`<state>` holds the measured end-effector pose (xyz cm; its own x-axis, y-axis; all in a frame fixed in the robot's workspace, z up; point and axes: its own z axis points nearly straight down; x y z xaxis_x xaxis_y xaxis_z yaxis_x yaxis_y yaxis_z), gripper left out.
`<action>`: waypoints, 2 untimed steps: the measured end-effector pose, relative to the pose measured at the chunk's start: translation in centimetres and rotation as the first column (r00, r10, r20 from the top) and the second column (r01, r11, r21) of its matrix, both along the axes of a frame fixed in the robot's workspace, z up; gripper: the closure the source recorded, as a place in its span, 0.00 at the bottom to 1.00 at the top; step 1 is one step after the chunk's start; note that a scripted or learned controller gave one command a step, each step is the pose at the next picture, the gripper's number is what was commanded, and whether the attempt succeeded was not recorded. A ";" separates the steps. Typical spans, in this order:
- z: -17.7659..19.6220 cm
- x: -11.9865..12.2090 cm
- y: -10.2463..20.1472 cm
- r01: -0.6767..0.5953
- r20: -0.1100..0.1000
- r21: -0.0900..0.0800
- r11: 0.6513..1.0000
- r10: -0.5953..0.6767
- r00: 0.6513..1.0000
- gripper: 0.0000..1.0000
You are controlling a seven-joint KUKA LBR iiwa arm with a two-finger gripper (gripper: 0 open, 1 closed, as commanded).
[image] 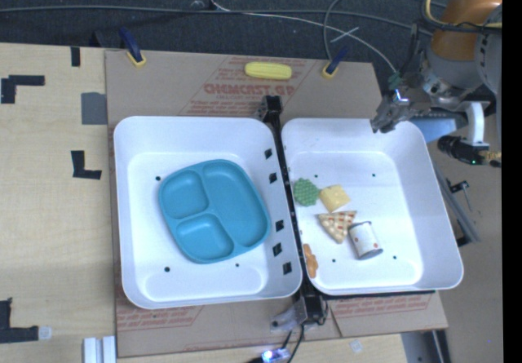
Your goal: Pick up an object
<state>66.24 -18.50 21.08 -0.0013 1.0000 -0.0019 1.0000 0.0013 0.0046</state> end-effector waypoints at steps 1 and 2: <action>4.5 0.0 0.7 -0.001 -0.001 0.001 1.000 0.001 1.000 1.00; 4.3 -2.4 6.3 -0.003 -0.007 0.003 1.000 0.003 1.000 1.00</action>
<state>63.88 -12.24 25.40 -0.0043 1.0000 0.0007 1.0000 0.0043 -0.0024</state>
